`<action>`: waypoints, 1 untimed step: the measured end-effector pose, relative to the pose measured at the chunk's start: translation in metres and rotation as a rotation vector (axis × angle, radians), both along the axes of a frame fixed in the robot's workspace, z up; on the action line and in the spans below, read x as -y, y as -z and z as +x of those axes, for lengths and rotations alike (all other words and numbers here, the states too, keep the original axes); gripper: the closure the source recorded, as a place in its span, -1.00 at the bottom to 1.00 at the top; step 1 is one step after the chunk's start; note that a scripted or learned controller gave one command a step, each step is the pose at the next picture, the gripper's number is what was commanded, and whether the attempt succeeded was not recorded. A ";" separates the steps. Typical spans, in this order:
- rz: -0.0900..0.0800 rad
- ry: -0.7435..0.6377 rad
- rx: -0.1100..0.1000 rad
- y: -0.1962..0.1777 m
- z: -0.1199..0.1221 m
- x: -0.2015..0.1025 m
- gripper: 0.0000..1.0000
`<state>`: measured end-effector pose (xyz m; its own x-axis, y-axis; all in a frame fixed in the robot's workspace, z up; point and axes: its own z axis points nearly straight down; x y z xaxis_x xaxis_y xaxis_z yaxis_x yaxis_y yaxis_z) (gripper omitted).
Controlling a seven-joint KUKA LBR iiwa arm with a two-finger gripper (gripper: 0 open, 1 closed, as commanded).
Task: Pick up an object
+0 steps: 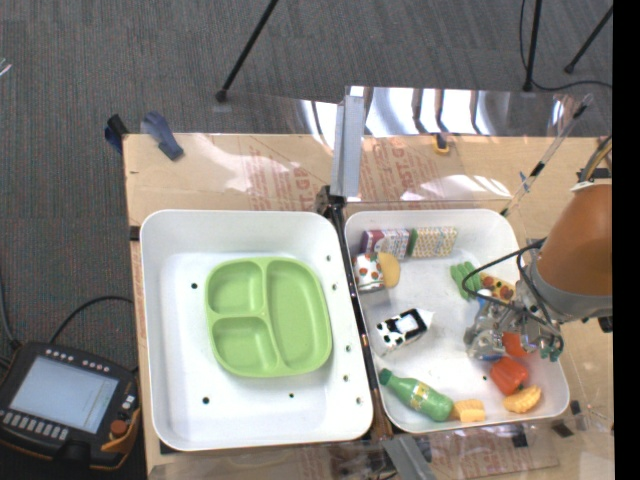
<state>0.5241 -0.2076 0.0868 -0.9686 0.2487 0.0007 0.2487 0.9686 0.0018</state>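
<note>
- One claw (497, 340) hangs low in the right bin (440, 423); its grip can't be made out.
- One red block (509, 375) sits just below it, an orange piece (523, 399) beyond.
- One green bottle (417, 395) lies to its lower left, long axis slanting, cap toward the upper left.
- One cow-patterned carton (403, 329) lies to the left.
- One green divided plate (268, 316) rests in the left bin (170, 258), well apart.

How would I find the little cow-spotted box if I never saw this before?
Look in the right white bin, the one full of toys. Near its middle lies a small carton, above the green bottle. It is the only thing that is white with black patches.
</note>
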 end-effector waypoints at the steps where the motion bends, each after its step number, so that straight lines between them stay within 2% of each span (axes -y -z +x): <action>1: 0.001 -0.001 0.000 0.000 0.000 -0.001 -1.00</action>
